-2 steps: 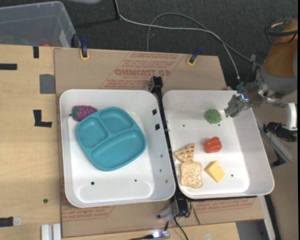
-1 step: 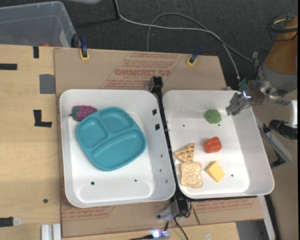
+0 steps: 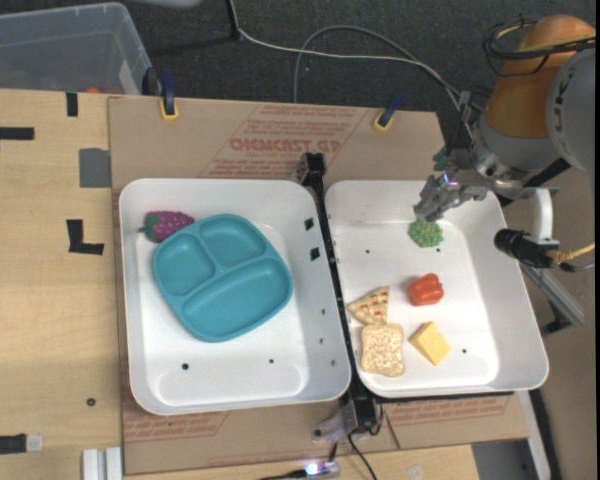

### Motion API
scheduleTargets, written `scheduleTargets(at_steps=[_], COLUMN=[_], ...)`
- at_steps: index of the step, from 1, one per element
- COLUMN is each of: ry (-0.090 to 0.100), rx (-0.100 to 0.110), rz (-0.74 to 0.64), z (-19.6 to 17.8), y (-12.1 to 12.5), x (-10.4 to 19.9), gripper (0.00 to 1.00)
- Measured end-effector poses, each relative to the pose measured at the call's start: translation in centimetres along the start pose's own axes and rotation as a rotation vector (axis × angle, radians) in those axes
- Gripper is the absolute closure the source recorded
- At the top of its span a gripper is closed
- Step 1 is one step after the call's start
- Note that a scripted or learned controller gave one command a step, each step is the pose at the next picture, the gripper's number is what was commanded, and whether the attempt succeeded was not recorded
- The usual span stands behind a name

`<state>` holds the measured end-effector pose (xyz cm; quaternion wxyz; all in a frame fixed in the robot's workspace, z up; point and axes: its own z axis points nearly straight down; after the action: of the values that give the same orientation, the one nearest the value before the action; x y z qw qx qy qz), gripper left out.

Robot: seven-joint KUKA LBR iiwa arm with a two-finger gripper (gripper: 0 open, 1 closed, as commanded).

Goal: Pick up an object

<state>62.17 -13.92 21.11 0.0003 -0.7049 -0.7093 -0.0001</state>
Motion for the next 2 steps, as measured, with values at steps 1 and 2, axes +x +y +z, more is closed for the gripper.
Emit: scheduleTargets(at_steps=[1,2], ry=[0.0,0.0], rx=[0.0,0.002], rz=[0.0,0.0], z=[-0.6,-0.5], y=[0.9,0.6], x=[4.5,10.3], gripper=[1.0,1.0])
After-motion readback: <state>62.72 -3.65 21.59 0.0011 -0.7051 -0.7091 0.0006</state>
